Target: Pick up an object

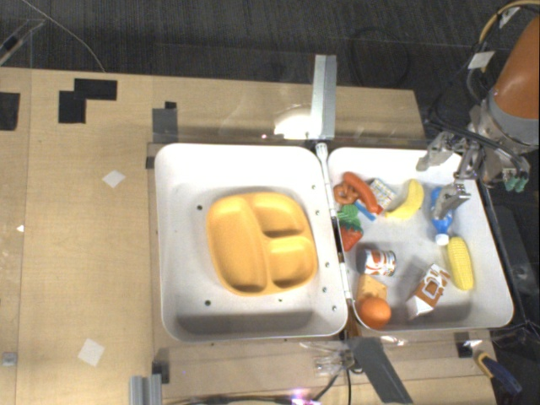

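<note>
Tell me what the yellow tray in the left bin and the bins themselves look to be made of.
Yellow tray: probably molded plastic, smooth and slightly glossy, with rounded compartment walls and soft highlights.
Left bin and right bin: likely white plastic or coated metal, matte, with rounded corners; the view cannot settle which.

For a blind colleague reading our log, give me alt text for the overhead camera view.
Seen from above, the gripper hangs over the right bin, just above a blue bottle among toy food: a banana, corn cob, orange, can and small carton. The left bin holds a yellow divided tray.
</note>
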You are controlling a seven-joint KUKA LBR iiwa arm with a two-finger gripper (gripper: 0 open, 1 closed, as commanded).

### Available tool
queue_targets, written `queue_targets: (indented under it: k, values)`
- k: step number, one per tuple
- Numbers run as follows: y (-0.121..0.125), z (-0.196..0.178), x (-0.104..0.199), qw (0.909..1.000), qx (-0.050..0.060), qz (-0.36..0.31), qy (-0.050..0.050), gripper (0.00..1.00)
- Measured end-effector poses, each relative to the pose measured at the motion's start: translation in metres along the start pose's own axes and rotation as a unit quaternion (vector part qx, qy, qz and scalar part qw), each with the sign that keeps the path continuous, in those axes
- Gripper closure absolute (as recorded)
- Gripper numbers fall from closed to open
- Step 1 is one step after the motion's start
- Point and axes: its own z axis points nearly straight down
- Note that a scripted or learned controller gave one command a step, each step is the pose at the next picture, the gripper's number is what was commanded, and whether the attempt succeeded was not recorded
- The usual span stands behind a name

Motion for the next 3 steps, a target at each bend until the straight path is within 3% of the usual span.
queue_targets:
  k: [1, 2, 3]
  values:
    - [-0.017, 0.071, 0.100, 1.0000, 0.000, 0.000, 0.003, 0.00]
    - [-0.034, 0.147, 0.087, 0.9823, 0.001, 0.187, -0.012, 0.00]
    - [-0.051, 0.172, -0.042, 0.9621, 0.000, 0.273, 0.000, 0.00]
